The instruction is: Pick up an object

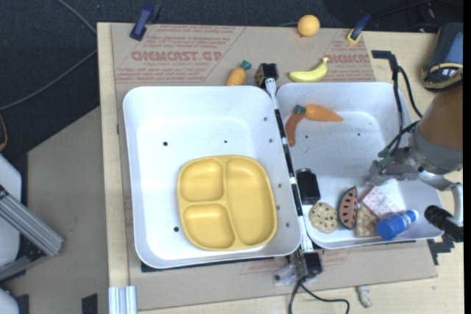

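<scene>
Camera view showed the gripper in the right bin, just above a packet; its finger state seemed impossible to tell.

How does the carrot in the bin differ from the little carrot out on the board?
The bin carrot lies in the right bin; the small carrot lies on the board, behind the left bin. The bin carrot looks longer and points right; the small carrot looks stubbier and lies aslant. Both are orange with green tops.
</scene>
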